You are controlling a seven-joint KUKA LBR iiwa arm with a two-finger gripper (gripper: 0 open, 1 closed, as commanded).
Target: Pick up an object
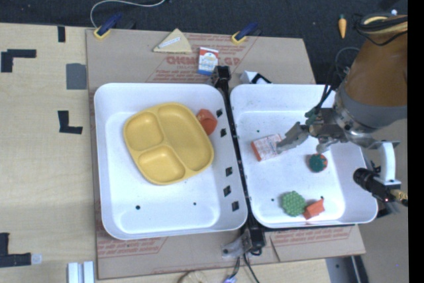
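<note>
So far, as we read it, the pick has not been made; nothing has left the bins.

We start with the table [46, 142], which carries a cardboard sheet [278, 59] and on it two white bins side by side. In the left bin [165, 215] lies a yellow divided plate [169, 142], with a small orange-red object [208, 121] just beside its far right edge. Both look untouched.

Over the right bin [265, 205] reaches the arm [377, 76], coming in from the right. Its gripper [291, 138] points left and ends just beside a small pink-and-white packet [266, 146], which lies flat on the bin floor near the bin's left side. We judge this packet to be the likely target. We cannot tell whether the fingers are spread or closed, since they merge into one grey shape at this angle, and we cannot tell whether they touch the packet or stop just short of it.

Near the wrist sits a small green ball [318, 163]. At the near edge of the same bin rest a knobbly green object [291, 203] and a small orange piece [313, 209], touching or nearly so.

On our reading, closing on an object and lifting it both remain to be done.
</note>
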